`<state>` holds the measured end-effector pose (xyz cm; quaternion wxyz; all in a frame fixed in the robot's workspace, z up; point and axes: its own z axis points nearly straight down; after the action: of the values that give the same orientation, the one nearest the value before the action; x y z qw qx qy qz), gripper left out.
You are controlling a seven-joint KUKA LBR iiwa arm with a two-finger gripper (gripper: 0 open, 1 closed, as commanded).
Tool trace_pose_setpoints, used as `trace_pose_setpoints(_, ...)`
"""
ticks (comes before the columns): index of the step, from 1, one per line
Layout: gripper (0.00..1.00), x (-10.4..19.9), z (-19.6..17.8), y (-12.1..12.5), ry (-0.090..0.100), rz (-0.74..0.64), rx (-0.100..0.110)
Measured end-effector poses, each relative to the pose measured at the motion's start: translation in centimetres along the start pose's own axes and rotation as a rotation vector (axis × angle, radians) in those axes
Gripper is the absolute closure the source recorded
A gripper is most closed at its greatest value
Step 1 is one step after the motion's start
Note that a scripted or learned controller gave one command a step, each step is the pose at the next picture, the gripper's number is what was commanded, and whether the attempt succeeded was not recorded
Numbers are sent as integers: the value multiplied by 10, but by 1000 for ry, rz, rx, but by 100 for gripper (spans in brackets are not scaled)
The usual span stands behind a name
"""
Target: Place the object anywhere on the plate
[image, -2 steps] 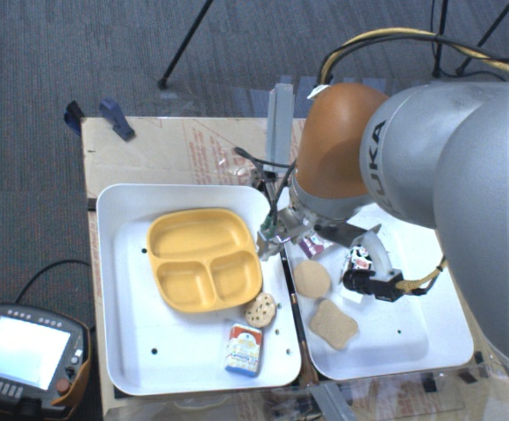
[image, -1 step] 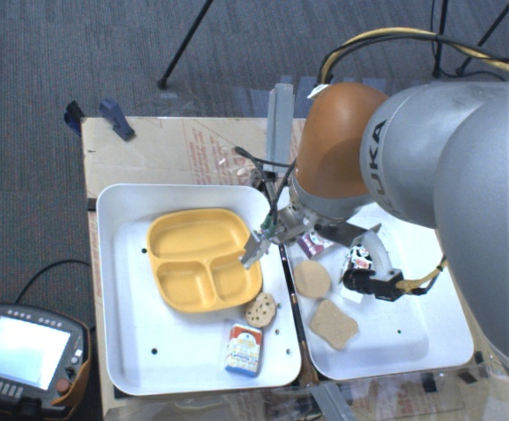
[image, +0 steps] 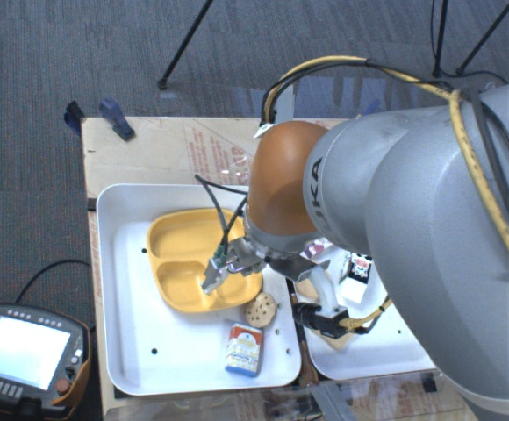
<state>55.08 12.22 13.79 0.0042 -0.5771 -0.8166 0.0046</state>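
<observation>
Round speckled cookie (image: 260,309) beside glossy yellow plate (image: 184,261)

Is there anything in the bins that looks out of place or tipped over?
Nothing stands out. The yellow plate, cookie and small carton lie in the left bin.

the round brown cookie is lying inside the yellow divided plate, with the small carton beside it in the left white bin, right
Not quite. The camera view shows the round brown cookie lying on the floor of the left white bin, just outside the lower right rim of the yellow divided plate, not inside it. The small carton does lie beside it in that bin.
</observation>
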Motion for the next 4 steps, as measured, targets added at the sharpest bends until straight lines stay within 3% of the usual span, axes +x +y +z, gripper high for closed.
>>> trace_pose_setpoints(1,100,-2,-7,0,1,4,4)
trace_pose_setpoints(2,100,-118,-124,-37,-4,62,-12)
trace_pose_setpoints(3,100,-69,-68,44,1,60,1)
trace_pose_setpoints(4,100,-86,-242,68,-3,148,-17)
